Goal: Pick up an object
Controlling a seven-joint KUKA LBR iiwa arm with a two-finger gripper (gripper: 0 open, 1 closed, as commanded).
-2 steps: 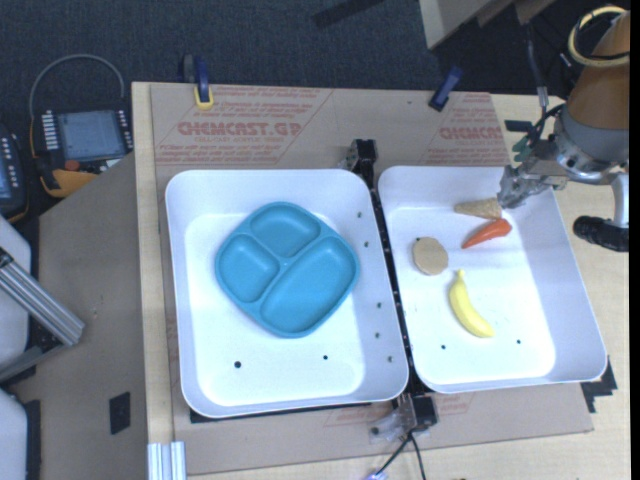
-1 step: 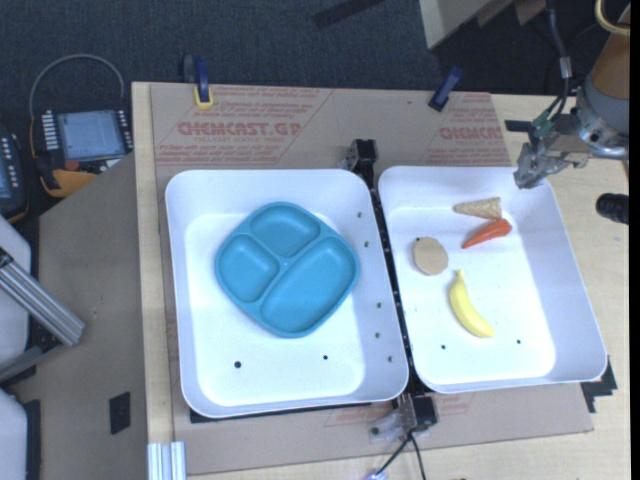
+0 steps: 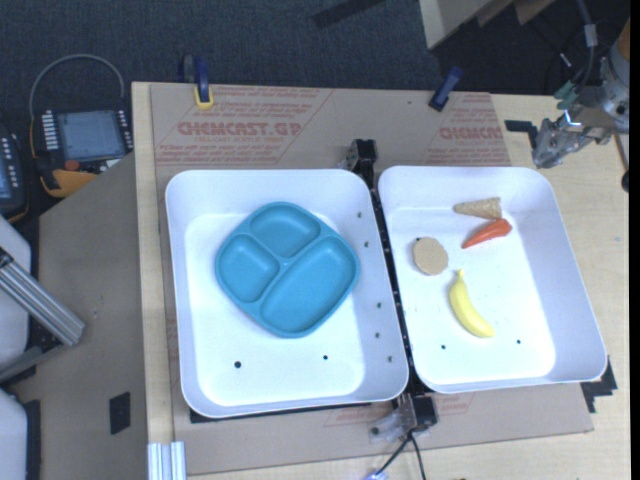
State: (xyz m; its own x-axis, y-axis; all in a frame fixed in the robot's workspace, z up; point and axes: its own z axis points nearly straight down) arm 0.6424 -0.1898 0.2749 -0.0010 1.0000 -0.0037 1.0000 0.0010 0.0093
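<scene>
The right bin (image 3: 560, 348) holds a yellow banana (image 3: 469, 308), a round tan cookie (image 3: 431, 256), an orange carrot (image 3: 487, 233) and a tan wedge-shaped piece (image 3: 479, 208). In the left bin (image 3: 200, 368) lies a blue divided plate (image 3: 287, 267). My gripper (image 3: 556, 140) hangs at the upper right, outside the right bin's far corner and well away from the food items, with nothing seen between its fingers.
Both bins rest on a cardboard sheet (image 3: 300, 118) over the bench. Clamps (image 3: 203, 93) sit at the sheet's far edge. A pendant with a screen (image 3: 90, 133) lies off the bench at the left. A black bracket (image 3: 362, 154) sits between the bins.
</scene>
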